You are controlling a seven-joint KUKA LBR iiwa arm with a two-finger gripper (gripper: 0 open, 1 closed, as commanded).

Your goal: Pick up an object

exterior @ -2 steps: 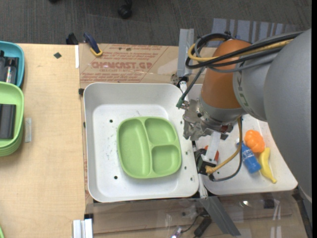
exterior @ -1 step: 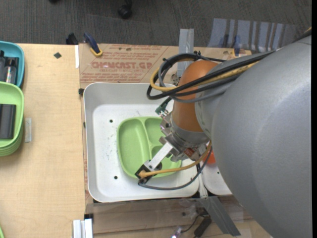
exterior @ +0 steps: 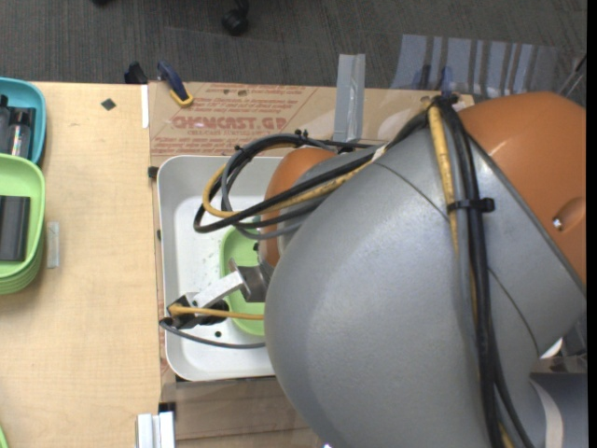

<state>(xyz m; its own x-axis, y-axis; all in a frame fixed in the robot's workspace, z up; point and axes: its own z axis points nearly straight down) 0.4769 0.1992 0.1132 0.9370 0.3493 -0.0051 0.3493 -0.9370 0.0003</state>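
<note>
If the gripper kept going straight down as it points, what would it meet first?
Probably the green object in the white bin, right under the gripper; depth is unclear.

Big grey arm [exterior: 392, 297] with an orange band [exterior: 532, 157] across the right and middle, bent down into a white bin [exterior: 177, 241]. Black and yellow cables [exterior: 244, 216] looped over the bin. Inside, partly hidden under the arm, a green thing [exterior: 235, 250]. Behind the bin, printed cardboard [exterior: 233, 115]. At the left edge of the wooden bench [exterior: 84, 343], a teal tray [exterior: 23, 110] above a green tray [exterior: 23, 185].
</note>
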